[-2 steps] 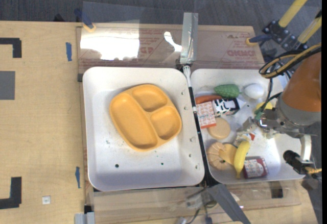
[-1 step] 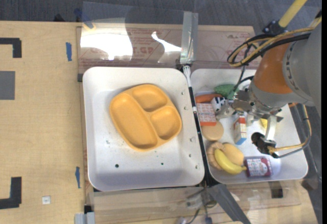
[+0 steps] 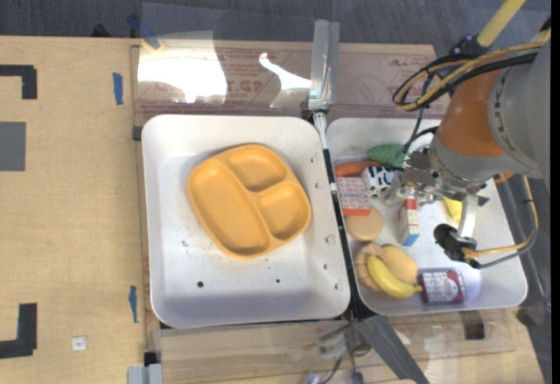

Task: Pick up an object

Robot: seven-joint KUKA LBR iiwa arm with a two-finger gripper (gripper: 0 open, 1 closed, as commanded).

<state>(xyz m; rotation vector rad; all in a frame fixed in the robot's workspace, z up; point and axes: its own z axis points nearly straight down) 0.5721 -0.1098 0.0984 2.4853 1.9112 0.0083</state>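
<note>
A pale wooden bench top (image 3: 66, 225) with black corner marks fills the left of the scene. Next comes the left shallow white bin (image 3: 166, 277), which holds an orange plastic plate with three compartments (image 3: 250, 198) lying flat near its middle. A clear plastic sheet (image 3: 227, 67) stands along the far side of the bins.

The right shallow white bin (image 3: 512, 286) touches the left one along a shared edge and is crowded. Against its left wall lie a red-and-white printed packet (image 3: 353, 193) and, just nearer, a tan round disc (image 3: 365, 223). At the near side a yellow toy banana (image 3: 389, 277) rests against a tan rounded piece, and right of it lies a clear plastic bottle with a dark red label (image 3: 448, 286), on its side. At the far side sit a green leaf-shaped item (image 3: 385, 153) and a small black-and-white patterned object (image 3: 381, 178); a small white tube with a red-and-blue label (image 3: 409, 225) lies just right of the disc.

The two-finger gripper (image 3: 429, 198) hangs low over the middle of this bin, above the tube and close to the black-and-white object, its metal body and black cables hiding what is beneath; whether its jaws are open or closed, or grip anything, cannot be told. The grey arm with its orange band (image 3: 477, 124) enters from the right.
</note>
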